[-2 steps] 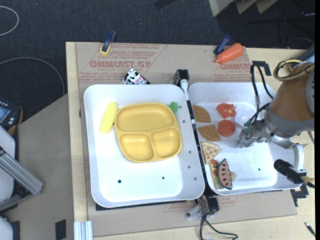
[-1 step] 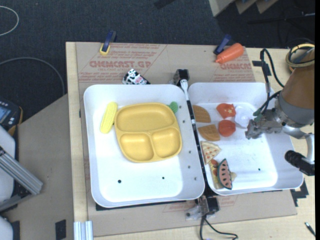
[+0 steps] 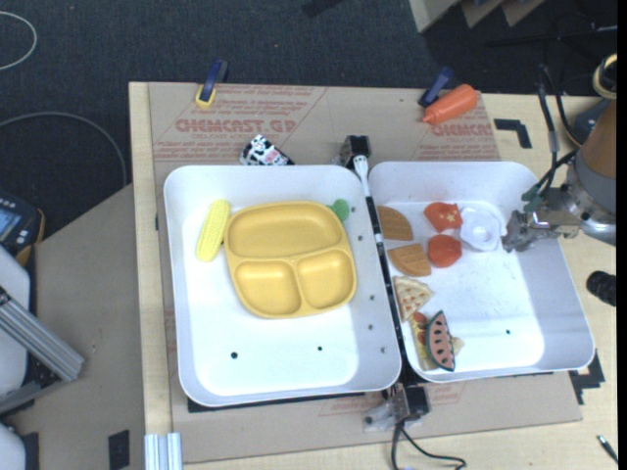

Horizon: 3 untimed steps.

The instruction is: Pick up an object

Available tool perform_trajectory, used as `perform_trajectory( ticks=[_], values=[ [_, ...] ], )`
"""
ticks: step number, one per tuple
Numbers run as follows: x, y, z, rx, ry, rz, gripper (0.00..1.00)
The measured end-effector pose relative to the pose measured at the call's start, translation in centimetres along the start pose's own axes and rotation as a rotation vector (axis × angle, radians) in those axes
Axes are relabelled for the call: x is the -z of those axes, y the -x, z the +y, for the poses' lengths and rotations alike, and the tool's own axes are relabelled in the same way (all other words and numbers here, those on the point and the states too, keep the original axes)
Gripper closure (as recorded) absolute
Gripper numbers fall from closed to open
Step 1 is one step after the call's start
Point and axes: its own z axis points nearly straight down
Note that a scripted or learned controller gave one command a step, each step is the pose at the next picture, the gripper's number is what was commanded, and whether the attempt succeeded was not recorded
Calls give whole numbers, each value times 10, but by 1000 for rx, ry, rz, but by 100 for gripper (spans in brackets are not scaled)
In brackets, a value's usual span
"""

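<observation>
The right bin [image 3: 549,306] holds several toy foods along its left side. Among them are a tan bread slice [image 3: 395,223], a red tomato piece [image 3: 442,214], a round red piece [image 3: 445,251], an orange wedge [image 3: 409,259], a pizza slice [image 3: 412,291] and a watermelon slice [image 3: 439,340]. A white round cup-like object [image 3: 480,228] lies near the bin's upper middle. My gripper [image 3: 517,235] hangs low over the right bin, just right of the white object, with nothing visibly in it.
The left bin [image 3: 196,341] holds a yellow divided tray [image 3: 289,258], a corn cob [image 3: 212,230] and a small green piece [image 3: 340,208]. An orange carrot [image 3: 451,104], a black-and-white toy [image 3: 263,152] and clamps [image 3: 209,86] lie on the bench behind the bins.
</observation>
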Motion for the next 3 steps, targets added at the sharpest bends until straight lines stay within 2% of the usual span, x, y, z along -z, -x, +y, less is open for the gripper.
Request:
perform_trajectory(
  ticks=[1,2,3],
  values=[
    [14,0,1,1,-3,1,100],
    [5,-46,-12,3,-12,6,100],
    [17,-101,-19,6,-10,7,100]
  ],
)
